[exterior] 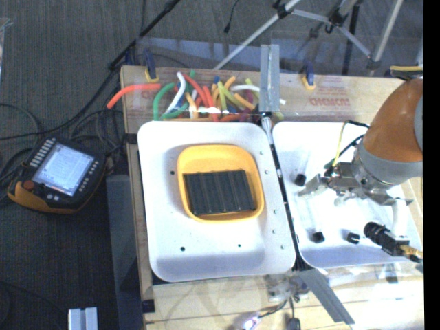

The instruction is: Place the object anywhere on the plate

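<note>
A yellow plate (187, 162) sits in the middle of the left white bin (158, 239). A dark ribbed rectangular slab (218, 192) lies flat on the plate and covers most of its centre. My gripper (328, 184) hangs low over the right white bin (289, 150), well to the right of the plate, beyond the divide between the two bins. I see nothing held in it. The grey arm with its orange band (399, 126) comes in from the right edge.
Three small black pieces lie on the floor of the right bin: one (300, 179) just left of the gripper, two (317, 236) (353, 238) nearer the front. Several coloured tubes (199, 96) are piled behind the left bin. A metal post (269, 81) stands between the bins at the back.
</note>
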You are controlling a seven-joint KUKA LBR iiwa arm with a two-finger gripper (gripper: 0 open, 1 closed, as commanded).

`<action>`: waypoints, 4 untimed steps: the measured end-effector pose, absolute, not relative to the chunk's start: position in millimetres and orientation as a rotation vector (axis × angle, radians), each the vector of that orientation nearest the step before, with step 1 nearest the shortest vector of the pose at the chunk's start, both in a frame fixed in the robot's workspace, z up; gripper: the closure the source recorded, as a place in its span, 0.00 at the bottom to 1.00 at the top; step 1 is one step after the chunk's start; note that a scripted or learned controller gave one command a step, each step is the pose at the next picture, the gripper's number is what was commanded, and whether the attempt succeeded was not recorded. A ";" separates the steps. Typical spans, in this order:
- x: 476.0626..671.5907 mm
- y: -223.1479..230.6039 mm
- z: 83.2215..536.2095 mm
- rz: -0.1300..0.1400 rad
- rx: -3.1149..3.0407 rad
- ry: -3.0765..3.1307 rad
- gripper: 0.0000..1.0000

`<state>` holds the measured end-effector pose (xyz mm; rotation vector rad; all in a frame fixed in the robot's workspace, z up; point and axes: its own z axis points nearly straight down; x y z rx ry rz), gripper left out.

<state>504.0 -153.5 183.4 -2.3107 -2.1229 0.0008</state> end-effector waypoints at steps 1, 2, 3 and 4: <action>577.6 -165.8 294.0 0.005 -1.928 -2.483 0.00; 657.6 -171.5 291.0 0.003 -1.975 -2.447 0.00; 668.5 -139.6 223.2 0.006 -1.973 -2.448 0.00; 668.7 24.7 287.6 -0.001 -1.831 -2.554 0.00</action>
